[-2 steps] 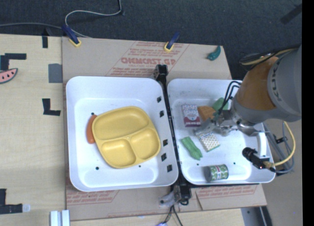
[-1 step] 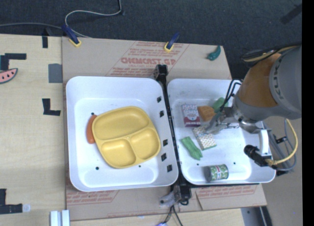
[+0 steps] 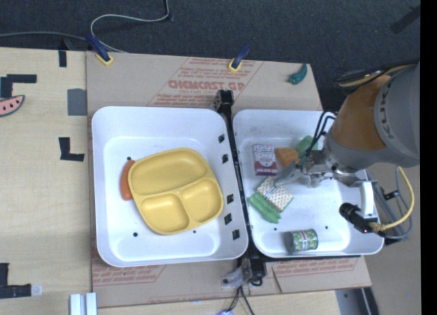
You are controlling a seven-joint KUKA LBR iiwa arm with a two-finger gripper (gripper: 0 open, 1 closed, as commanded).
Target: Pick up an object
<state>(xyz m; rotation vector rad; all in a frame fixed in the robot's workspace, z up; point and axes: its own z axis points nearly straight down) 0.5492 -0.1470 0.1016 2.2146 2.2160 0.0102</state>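
Pincer: pincer low in the right bin, reaching in from the right under the grey arm; whether it is apart or together cannot be told, the tips being blurred against the clutter

Nearest thing: checked packet lying flat just below and left of the pincer, perhaps touching it; contact cannot be made out

Other candidates: small red-and-white box just left of the pincer and slightly above; green wrapper beyond the packet, lower left; green-labelled can on its side well below; orange and green bits just above the pincer, too small to name

Far side: yellow divided plate in the left bin, well to the left, with a red-orange thing tucked at its far edge

Step in hand: judged to be the descent or closing on the packet; nothing visibly held

Next move: calls for a firm closing on one item alone, then a straight lift; the flat packet may slip out
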